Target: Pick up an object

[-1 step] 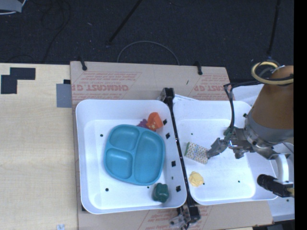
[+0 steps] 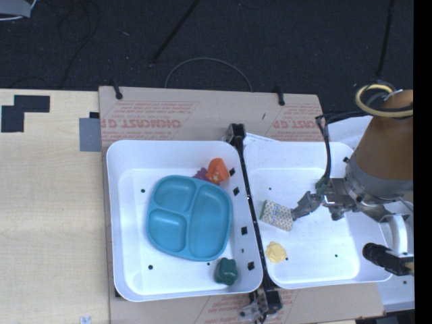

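The patterned packet (image 2: 277,214) lies flat on the floor of the right bin (image 2: 337,160), toward the bin's left side, close to the black divider (image 2: 246,201) between the two bins. Its long axis runs from upper left to lower right, with the lower-right corner pointing toward the gripper (image 2: 302,208). The gripper reaches in from the right, and its dark tip sits just beside, possibly touching, the packet's right edge. From where I stand, I cannot tell whether the tool is released or clenched, and the packet is not visibly gripped. A yellow object (image 2: 275,252) lies below the packet in the same bin. The left bin (image 2: 121,181) contains a blue compartment plate (image 2: 190,217), an orange object (image 2: 217,170) and a dark green object (image 2: 226,271).
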`<state>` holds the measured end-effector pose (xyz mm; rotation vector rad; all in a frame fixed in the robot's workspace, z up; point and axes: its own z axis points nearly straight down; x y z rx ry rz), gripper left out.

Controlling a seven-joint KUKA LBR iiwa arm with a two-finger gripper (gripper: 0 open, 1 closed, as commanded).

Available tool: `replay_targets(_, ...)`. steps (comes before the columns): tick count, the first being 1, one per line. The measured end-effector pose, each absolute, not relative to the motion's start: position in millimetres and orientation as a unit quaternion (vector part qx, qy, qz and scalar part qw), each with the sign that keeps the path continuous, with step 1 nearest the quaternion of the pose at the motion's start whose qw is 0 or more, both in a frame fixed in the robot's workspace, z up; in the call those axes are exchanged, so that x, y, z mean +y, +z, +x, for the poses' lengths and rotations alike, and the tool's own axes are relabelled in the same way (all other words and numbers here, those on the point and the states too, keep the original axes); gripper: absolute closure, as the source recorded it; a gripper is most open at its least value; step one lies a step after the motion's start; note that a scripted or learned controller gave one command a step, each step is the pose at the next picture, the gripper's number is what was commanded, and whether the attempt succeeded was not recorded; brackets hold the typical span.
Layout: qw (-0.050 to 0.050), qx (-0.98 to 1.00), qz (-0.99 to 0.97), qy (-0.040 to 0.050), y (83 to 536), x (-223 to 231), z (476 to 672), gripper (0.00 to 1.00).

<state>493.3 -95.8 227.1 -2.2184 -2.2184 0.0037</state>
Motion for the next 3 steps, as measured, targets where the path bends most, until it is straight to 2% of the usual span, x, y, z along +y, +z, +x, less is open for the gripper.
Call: replay_targets(3,0.002,-0.707,-0.707,0.0012,85.3,-85.4,487.8,0.0)
